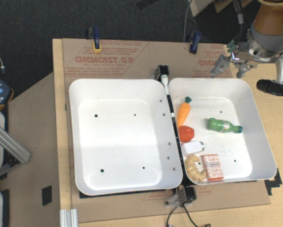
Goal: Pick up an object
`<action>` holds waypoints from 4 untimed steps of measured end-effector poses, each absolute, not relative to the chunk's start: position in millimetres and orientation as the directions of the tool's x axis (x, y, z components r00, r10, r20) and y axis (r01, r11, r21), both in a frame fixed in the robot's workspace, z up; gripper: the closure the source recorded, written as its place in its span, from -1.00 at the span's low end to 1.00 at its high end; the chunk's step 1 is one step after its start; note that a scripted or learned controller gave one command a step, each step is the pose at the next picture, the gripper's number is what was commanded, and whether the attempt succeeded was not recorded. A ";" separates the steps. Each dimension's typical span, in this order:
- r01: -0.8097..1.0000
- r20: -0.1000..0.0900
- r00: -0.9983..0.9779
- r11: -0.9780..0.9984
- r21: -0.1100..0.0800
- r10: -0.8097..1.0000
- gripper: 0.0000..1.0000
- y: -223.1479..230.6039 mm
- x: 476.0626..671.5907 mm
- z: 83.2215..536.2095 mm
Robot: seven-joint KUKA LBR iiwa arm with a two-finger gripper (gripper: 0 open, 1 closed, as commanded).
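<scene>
Here the claw (pixel 231 66) hangs above the surface, just past the far rim of the right bin (pixel 255 122), near that bin's far right corner. Its two fingers are spread apart with nothing between them. Above it rise the grey wrist and the orange band of the arm (pixel 270 18).

All the objects lie in the right bin. A toy carrot (pixel 183 112) with a green tip lies close to the bin's left wall, pointing away from the camera. Just nearer the camera than the carrot, a red tomato-like piece (pixel 186 133) sits touching its thick end. A green bottle (pixel 223 126) lies on its side near the bin's middle, apart from the carrot. Nearer still to the camera than the red piece is a small white piece (pixel 192 148), then a pale curved pastry-like item (pixel 194 168) at the bin's near left corner, with a small red and white box (pixel 212 167) just beside it on the right.

The left bin (pixel 82 126) lies alongside the right bin, their inner walls meeting. Both rest on a brown board (pixel 66 79) held by blue clamps (pixel 94 36) at its far edge.
</scene>
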State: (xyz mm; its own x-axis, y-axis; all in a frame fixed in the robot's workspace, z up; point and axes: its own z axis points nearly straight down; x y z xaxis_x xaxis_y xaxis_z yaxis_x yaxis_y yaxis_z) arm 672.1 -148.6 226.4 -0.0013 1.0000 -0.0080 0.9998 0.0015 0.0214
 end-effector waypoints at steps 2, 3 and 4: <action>1.000 -0.006 -0.003 0.003 0.010 1.000 1.00 -146.0 668.5 238.6; 1.000 -0.008 -0.003 0.003 0.014 1.000 1.00 -146.0 669.2 249.1; 1.000 -0.011 -0.004 0.004 0.017 1.000 1.00 -146.0 669.9 259.6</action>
